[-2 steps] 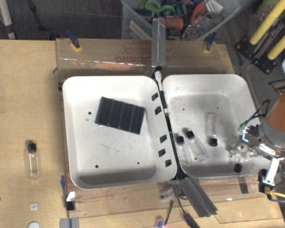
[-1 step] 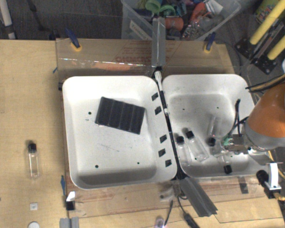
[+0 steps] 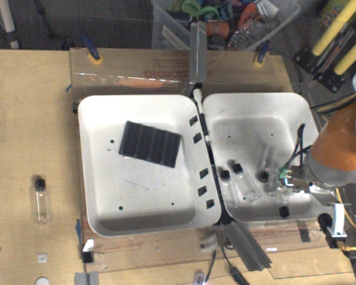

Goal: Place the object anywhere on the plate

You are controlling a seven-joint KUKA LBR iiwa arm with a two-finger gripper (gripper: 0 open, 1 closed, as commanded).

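Observation:
A dark ribbed rectangular plate [image 3: 150,144] lies flat in the left bin [image 3: 95,212], slightly skewed. Several clear vials with black caps lie in the right bin [image 3: 249,108]: one [image 3: 237,172] near the divider, one [image 3: 264,164] more upright in the middle, and one [image 3: 249,192] lying lower down. My gripper [image 3: 279,181] is low in the right bin, just right of the middle vial and close against it. The arm with its orange band [image 3: 339,147] comes in from the right. The wrist and cables hide the gripper's tip.
Another clear vial [image 3: 41,199] lies on the wooden bench left of the bins. A clear crate of colourful items [image 3: 225,8] stands behind the bins. A black divider with clips [image 3: 203,159] separates the two bins.

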